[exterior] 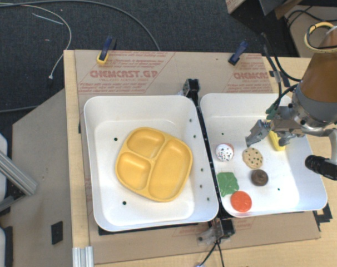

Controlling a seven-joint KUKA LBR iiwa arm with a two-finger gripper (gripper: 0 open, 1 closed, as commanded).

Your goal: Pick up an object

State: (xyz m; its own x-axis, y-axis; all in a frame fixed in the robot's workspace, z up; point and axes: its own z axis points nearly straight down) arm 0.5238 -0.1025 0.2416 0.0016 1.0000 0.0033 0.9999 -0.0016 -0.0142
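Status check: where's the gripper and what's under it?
Gripper over right bin, nothing visibly held. Cookie just below it, untouched. Spotted ball, brown piece close by; yellow item behind the wrist.

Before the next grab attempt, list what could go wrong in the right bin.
1. The cookie, brown puck and spotted ball lie close together, so the gripper hovering above may nudge one while closing on another.
2. The green piece touches the orange disc; lifting either could drag its neighbour.

Robotics lab, clamped cardboard bench top (129, 71), loose cables (74, 15) on dark carpet, aluminium framing (10, 168)
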